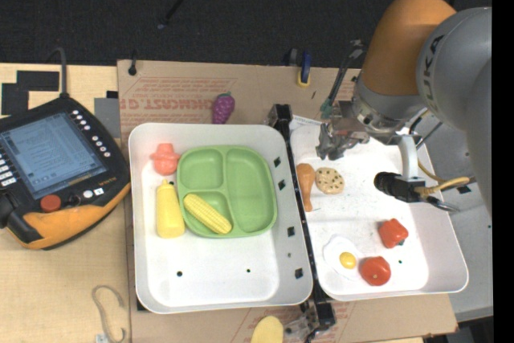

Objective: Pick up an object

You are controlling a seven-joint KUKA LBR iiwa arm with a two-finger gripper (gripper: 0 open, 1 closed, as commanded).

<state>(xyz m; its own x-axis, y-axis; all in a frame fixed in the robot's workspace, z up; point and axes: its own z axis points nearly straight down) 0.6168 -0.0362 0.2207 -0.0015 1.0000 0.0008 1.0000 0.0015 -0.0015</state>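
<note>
cookie (pixel 329 181) just below hand (pixel 328 150)

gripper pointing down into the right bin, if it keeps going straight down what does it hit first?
Most likely the cookie: the gripper hangs just above it in the right bin. Depth is unclear from this slanted view, so it might instead land on bare bin floor beside the cookie, near the drumstick.

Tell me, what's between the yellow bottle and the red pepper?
In the camera view, between bottle and pepper: corn on the green plate, then the fried egg.
</note>
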